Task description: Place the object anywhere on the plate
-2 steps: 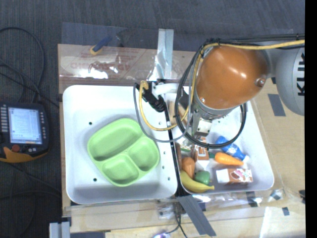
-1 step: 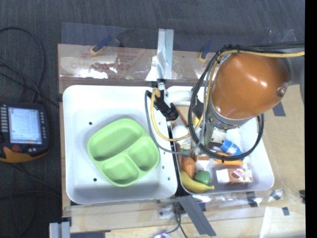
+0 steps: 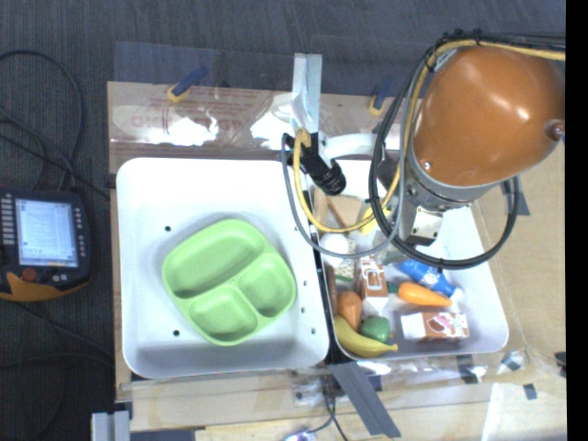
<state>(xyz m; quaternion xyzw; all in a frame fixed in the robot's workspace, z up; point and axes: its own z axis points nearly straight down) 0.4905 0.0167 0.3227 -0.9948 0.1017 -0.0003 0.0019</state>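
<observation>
A handheld control pendant with a lit screen is seen on the dark floor at far left, cables trailing off it.

2 white bins sit side by side on the bench. The left bin holds a green plate with 3 compartments, lying roughly centred and turned at an angle. Nothing is seen on the plate.

The right bin holds the loose items, all bunched in its near half: a banana along the near-left corner, a green round item just beside it, an orange carrot-like piece at left, a small carton above that, a second carrot near the middle, a blue-and-white tube just above it, and a small printed box at the near right. No item has been moved onto the plate.

The arm, orange dome uppermost, is positioned over the far half of the right bin, cables looped around it. The gripper is hidden under the arm body; whether it is open, closed or holding anything cannot be told.
</observation>
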